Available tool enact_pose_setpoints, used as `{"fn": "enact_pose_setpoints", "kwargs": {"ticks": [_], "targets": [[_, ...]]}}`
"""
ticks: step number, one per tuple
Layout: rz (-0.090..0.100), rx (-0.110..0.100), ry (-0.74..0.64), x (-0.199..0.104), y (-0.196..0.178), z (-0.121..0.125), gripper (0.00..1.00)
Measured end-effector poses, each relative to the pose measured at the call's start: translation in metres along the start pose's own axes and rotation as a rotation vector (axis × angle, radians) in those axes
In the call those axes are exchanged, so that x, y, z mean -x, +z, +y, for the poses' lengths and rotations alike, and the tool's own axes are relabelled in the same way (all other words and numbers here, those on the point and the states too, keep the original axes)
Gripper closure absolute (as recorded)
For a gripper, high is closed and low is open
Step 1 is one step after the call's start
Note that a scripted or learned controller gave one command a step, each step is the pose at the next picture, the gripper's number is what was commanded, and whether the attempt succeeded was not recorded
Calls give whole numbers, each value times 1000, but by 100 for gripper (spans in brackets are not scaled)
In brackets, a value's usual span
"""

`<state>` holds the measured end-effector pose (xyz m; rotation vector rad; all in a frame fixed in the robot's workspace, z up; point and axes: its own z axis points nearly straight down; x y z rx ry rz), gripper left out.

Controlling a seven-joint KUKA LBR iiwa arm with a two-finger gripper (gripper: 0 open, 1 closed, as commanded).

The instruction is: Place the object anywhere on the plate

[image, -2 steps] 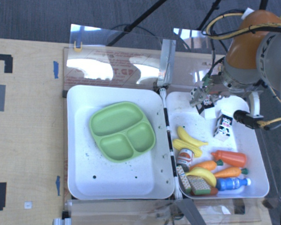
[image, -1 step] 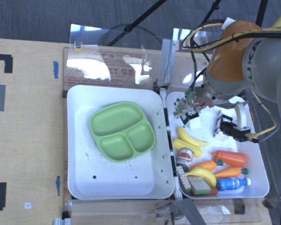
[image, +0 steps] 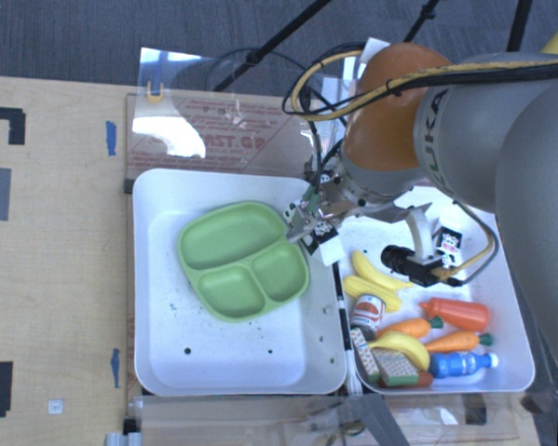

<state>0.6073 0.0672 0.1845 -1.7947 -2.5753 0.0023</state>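
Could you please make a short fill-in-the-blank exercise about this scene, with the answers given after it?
1. The green plate lies in the ____ bin of the camera view.
2. The plate is divided into ____ compartments.
3. The tool is above the plate's upper ____ edge.
4. The blue bottle lies in the same bin as the ____ carrots.

Missing words: left; three; right; orange

Grey KUKA arm (image: pixel 494 126) reaching in from right, orange band (image: pixel 387 120) above wrist up top. Gripper (image: pixel 309 221) angled down-left, low near the seam btwn the bins. Cables looped round the wrist.
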Motion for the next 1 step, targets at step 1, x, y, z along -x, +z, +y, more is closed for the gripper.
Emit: {"fn": "enact_pose_setpoints", "kwargs": {"ticks": [1], "targets": [[0,0,1,0,0,0,0]]}}
